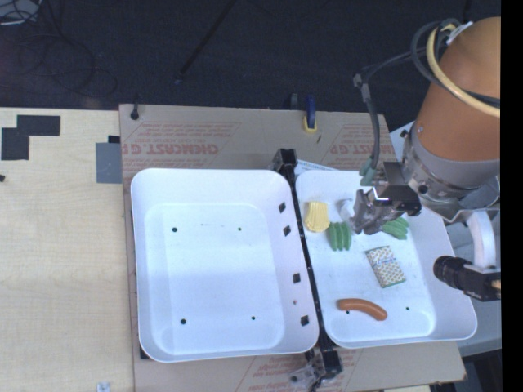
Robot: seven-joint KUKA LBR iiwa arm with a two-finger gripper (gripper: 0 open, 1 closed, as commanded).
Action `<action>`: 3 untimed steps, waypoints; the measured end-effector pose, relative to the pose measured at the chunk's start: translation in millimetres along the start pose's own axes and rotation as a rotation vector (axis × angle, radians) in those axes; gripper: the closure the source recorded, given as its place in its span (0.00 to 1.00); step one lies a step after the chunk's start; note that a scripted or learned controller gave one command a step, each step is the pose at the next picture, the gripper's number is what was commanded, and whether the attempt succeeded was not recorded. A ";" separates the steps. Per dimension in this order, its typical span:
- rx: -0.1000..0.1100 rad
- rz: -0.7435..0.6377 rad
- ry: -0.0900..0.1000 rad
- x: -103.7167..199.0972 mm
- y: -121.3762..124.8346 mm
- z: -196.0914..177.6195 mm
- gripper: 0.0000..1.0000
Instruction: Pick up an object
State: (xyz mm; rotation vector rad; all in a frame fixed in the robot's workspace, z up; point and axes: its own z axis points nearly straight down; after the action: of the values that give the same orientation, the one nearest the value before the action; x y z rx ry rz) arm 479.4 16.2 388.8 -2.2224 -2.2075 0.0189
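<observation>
Dark floor with loose cables lies behind a pale wooden desk (57,243); a brown board with mirrored lettering sits on it under the two white bins.

Right bin (433,317) holds all the loose objects. A green leafy piece (339,236) lies near the bin's middle, just beside a yellow block (317,216) on its left. A second green piece (396,229) lies to the right, partly under the end effector (365,216). A small speckled packet (385,266) rests below that, apart from the greens. An orange sausage-shaped object (363,308) lies near the front wall, well apart from the others.

End effector is low over the upper middle of the right bin, between the two green pieces and close above them. Metal parts overlap in the view; cannot tell whether its fingers are spread or closed, and nothing is seen clearly between them. No object appears lifted off the bin floor.

Arm (458,113) enters from the right, orange band large in the upper corner, grey section below it, black cables looping around it.

Left bin (151,219) shows a bare white floor with a few small dark dots. A black divider (298,251) runs between the bins.
</observation>
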 end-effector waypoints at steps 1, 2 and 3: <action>-0.017 -0.012 0.003 53.4 19.7 -53.2 1.00; -0.015 -0.010 0.002 84.4 40.8 -79.9 1.00; 0.000 -0.003 -0.001 39.9 -6.4 11.4 1.00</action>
State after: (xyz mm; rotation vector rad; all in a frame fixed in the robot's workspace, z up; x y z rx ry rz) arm 473.1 56.1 377.3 -2.2199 -2.2106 0.0200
